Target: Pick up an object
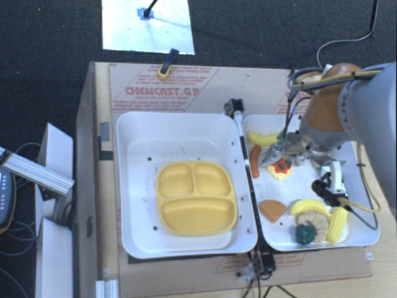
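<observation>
Two shallow white bins sit side by side on the worktop (186, 82). The left bin (136, 135) holds a yellow divided plate (196, 197), lying flat a little right of the bin's middle. The right bin (360, 228) carries the small things: a banana (263, 139) near its upper left corner, an orange carrot (254, 161) lying along the left wall just below the banana, a yellow piece with a red spot (280, 167) near the middle, an orange wedge (272, 210) lower down, and at the bottom right a second banana (309, 206), a round tan biscuit (317, 225), a dark green lump (304, 234) and a corn cob (337, 223), all close together. The grey arm (366, 101) reaches in from the right over the upper part of this bin, and its tool (286, 153) hangs just above the yellow piece with the red spot, between the banana and that piece. Whether the tool stands apart or together cannot be told.
</observation>
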Controlling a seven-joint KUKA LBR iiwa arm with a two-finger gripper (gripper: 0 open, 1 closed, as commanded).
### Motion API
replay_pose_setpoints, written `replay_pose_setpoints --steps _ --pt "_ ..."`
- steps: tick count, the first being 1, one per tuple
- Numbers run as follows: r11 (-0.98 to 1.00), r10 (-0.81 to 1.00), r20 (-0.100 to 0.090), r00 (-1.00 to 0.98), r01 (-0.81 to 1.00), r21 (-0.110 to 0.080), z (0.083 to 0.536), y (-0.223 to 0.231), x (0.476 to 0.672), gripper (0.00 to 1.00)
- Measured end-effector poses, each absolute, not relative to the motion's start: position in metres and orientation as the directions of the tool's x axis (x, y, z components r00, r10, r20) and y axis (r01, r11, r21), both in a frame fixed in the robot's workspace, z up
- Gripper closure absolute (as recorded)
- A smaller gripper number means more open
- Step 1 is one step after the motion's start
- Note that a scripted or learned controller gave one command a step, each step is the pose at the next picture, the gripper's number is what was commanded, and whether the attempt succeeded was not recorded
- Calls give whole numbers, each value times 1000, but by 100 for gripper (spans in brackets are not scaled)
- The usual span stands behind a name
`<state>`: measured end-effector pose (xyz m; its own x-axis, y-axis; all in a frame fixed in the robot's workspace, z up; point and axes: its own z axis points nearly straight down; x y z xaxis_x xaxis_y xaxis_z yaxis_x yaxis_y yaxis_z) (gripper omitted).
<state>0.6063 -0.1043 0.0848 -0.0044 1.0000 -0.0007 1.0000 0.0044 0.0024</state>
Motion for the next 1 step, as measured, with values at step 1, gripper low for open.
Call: replay_pose_setpoints --steps 1 --pt "2 1000 -1 -2 1000 1 84 -110 598 0"
